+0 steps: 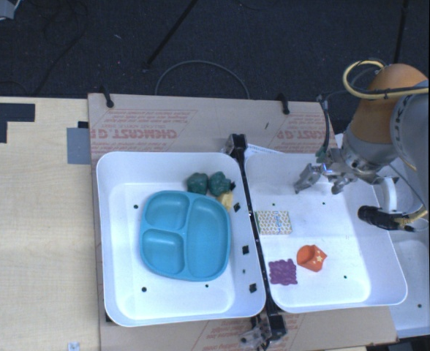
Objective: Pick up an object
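Gripper (323,179) sits over the right bin (390,287), upper part, near its back wall. Two fingers (305,179) splayed apart, so jaws open, nothing between them. Fingertips point roughly left/down in camera view. Can't tell if tips touch the bin floor or hover just above. Arm (387,119) comes in from the right, orange band above the wrist, yellowish cable loop on top.

Objs in right bin, all clear of the gripper:
- patterned card/pad (273,222), flat, left side of bin just beside the divider, below-left of the gripper
- orange obj (311,257), lower-mid of bin
- purple obj (282,272), just beside the orange one on its left, slightly lower; small gap or touching, can't tell

Left bin (120,298):
- blue divided plate (185,235), 3 compartments, flat, takes most of the floor
- two dark green lumpy objs (208,183) side by side at the plate's top-right edge
- small yellow bit (227,199) just below them, by the bin's right wall

Both bins rest on a cardboard sheet (171,126) w/ mirrored print, on a light wood bench (32,232).
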Action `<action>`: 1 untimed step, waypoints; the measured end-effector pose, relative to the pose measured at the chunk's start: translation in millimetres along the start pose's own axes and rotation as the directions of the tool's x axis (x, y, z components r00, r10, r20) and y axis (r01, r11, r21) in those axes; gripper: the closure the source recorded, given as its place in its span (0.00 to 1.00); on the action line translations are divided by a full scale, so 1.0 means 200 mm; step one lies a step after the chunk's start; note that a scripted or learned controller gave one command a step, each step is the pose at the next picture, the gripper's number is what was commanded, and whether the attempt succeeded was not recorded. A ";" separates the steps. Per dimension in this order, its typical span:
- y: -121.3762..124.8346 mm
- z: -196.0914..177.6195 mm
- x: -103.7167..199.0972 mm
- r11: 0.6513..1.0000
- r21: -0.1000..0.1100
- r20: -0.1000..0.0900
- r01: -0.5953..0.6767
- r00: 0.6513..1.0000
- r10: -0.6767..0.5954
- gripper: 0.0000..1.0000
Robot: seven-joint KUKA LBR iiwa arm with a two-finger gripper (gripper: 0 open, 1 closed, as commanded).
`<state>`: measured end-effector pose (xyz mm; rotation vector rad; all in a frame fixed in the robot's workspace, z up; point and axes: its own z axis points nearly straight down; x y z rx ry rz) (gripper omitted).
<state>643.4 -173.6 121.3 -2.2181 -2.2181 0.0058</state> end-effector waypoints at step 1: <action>0.00 0.18 0.01 1.000 0.000 0.000 0.002 1.000 -0.002 0.00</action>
